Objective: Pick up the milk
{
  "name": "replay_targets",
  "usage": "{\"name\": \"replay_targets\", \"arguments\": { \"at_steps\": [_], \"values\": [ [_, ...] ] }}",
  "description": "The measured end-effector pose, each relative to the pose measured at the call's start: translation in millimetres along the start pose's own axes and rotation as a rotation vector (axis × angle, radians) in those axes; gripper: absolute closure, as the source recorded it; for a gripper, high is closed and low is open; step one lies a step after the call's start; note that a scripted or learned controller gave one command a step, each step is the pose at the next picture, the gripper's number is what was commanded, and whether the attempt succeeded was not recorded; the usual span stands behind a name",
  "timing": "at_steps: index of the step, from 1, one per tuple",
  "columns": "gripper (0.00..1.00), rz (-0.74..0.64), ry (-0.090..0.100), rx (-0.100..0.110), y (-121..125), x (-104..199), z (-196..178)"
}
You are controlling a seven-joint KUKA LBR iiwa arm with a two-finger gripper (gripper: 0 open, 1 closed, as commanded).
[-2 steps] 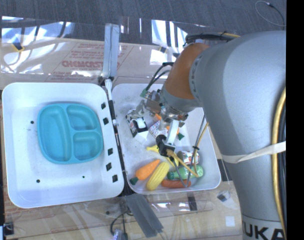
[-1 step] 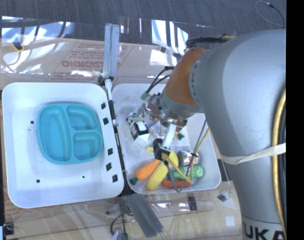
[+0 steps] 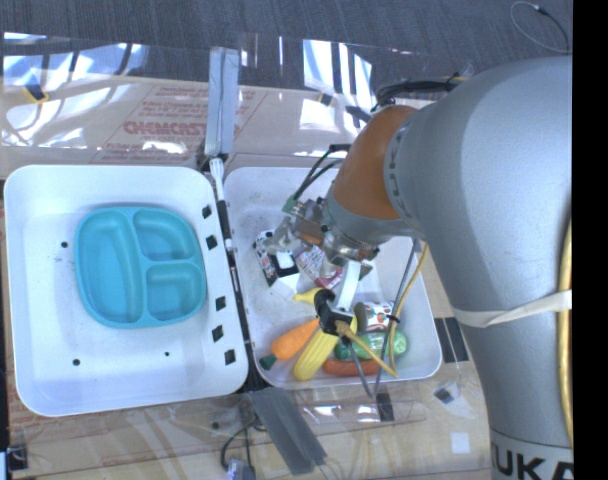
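The end effector [image 3: 304, 230] hangs low over the middle of the right bin [image 3: 252, 200], under the orange-banded wrist. The wrist hides its tips, so I cannot tell whether it is apart or together, and nothing shows clamped in it.

Just beside it, toward the wall between the bins, lies the milk [image 3: 272, 256]. I take this to be the small white carton with black patches, though it is too small in the view to read. It seems to lie tilted on the bin floor, touching or nearly touching a pale pinkish packet [image 3: 312, 261] directly beneath the end effector.

As a judgement, a toy carton of this sort is light, boxy and fairly stiff. Its faces are smooth and may slip, and the walls could give under a hard squeeze. The surest hold is across its two flat, narrower sides at mid-body, not on the sloped top. A short shift toward the dividing wall is needed to centre on it.

Nearer the front of the bin, well clear of the carton, sit an orange carrot [image 3: 292, 340] and a yellow toy food [image 3: 314, 358]. The left bin [image 3: 39, 298] holds a blue divided plate [image 3: 141, 265]. Both bins rest on the table [image 3: 134, 433].
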State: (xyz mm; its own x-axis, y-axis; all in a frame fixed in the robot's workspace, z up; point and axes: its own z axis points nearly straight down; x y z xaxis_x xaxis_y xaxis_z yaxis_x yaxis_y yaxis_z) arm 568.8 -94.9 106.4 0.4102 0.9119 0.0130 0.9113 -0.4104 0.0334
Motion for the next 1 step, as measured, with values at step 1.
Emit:
{"name": "replay_targets", "arguments": {
  "at_steps": [1],
  "values": [
    [0.0,0.19,0.002,0.0,-15.3,-2.2,-0.3]
  ]
}}
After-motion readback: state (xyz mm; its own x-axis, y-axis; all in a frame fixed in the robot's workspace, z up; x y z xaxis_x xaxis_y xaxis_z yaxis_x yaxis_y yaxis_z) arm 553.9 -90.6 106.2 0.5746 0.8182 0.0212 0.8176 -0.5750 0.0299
